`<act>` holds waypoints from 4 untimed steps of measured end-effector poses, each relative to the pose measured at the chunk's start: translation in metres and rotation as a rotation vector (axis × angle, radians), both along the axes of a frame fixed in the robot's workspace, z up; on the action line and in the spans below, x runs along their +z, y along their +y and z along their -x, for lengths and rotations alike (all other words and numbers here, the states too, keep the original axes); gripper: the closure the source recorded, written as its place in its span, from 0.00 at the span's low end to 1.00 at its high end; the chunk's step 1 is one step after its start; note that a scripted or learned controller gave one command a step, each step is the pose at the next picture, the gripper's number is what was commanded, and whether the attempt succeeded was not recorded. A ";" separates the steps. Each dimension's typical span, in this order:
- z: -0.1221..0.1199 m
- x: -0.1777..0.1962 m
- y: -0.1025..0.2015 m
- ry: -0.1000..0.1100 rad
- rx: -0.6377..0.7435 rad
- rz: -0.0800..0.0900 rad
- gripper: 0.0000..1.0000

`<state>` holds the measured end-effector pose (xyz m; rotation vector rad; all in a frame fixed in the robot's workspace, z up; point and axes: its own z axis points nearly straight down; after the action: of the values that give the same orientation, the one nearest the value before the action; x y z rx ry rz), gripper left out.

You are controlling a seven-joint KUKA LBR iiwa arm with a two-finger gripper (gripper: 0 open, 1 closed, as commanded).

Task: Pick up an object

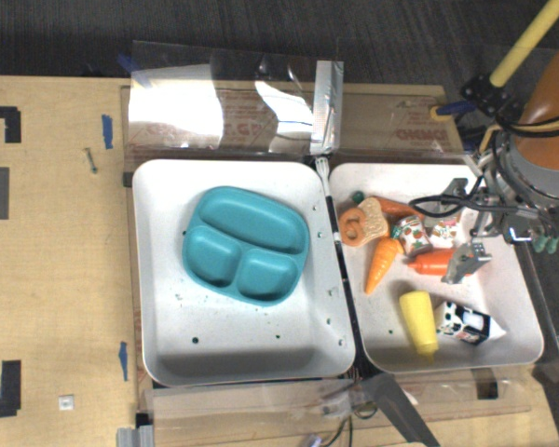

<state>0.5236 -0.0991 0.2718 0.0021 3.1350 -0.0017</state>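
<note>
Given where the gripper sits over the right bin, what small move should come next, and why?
Probably a short descent. The gripper hangs over the right bin, just right of an orange-red toy, with nothing visibly between its jaws. The carrot and yellow cylinder lie farther left, so the red toy looks like the nearest target.

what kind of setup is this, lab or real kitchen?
Most likely a lab grasping bench, not a kitchen: two shallow white bins, the left bin and the right bin, sit taped to a plywood bench, holding toy food like a plastic carrot, with the robot's gripper overhead.
</note>
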 end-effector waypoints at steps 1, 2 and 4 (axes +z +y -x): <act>-0.029 -0.109 0.002 0.010 0.072 -0.003 0.00; -0.037 -0.182 0.001 -0.006 -0.044 -0.001 0.00; -0.084 -0.063 0.104 -0.010 -0.127 -0.007 1.00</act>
<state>0.6073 0.0050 0.2086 0.2001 3.1182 0.0086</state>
